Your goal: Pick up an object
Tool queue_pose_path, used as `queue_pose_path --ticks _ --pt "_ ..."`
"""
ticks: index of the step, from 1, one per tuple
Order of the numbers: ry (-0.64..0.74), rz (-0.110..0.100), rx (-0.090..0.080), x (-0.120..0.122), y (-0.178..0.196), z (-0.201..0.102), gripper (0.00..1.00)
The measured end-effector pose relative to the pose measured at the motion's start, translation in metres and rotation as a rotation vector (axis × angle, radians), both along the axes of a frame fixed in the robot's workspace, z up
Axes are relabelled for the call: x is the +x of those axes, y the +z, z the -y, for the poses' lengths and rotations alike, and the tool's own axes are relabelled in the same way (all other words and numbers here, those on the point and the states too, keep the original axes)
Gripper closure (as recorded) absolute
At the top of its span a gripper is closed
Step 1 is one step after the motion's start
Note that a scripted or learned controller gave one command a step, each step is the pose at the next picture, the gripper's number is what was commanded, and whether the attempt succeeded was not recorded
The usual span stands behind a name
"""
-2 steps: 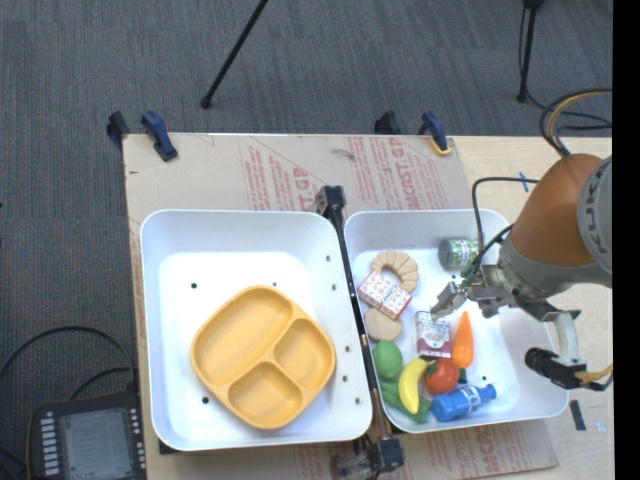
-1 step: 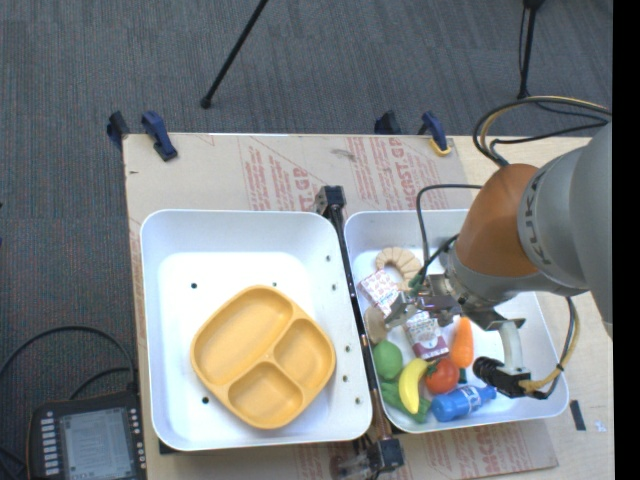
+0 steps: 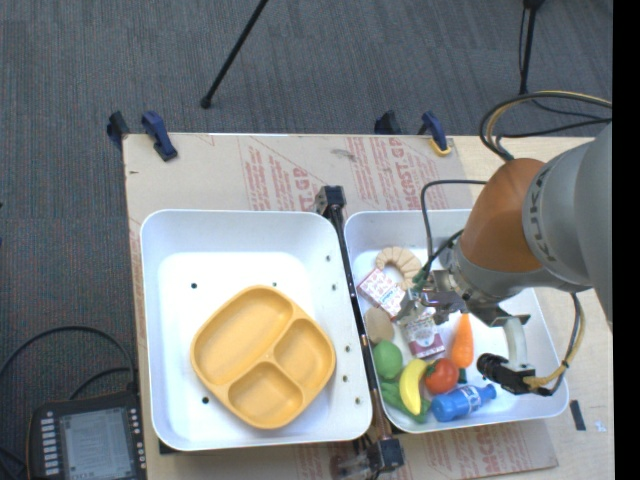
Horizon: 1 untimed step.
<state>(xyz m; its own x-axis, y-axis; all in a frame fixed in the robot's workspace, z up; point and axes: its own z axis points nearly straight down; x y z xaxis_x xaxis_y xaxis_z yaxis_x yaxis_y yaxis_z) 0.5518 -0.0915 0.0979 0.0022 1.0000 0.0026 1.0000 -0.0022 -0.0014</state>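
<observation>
The right white bin holds a pile of toy foods. A beige ring lies at the back, with a red-and-white packet in front of it. Toward the front are a tan oval piece, a green lime, a yellow banana, a red tomato, an orange carrot and a blue bottle. My gripper is low over the middle of the pile, just above a small maroon-and-white packet and beside the red-and-white packet. The wrist hides what lies directly under it.
The left white bin holds a yellow three-compartment plate. A black divider runs between the bins. Blue clamps grip the back edge of the cardboard-covered bench. A pendant sits at the lower left on the floor.
</observation>
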Motion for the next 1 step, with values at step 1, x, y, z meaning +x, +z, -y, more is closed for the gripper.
queue_pose_path --ticks 1 --pt "0.005 0.000 -0.001 -0.0560 0.0897 -0.0763 1.00"
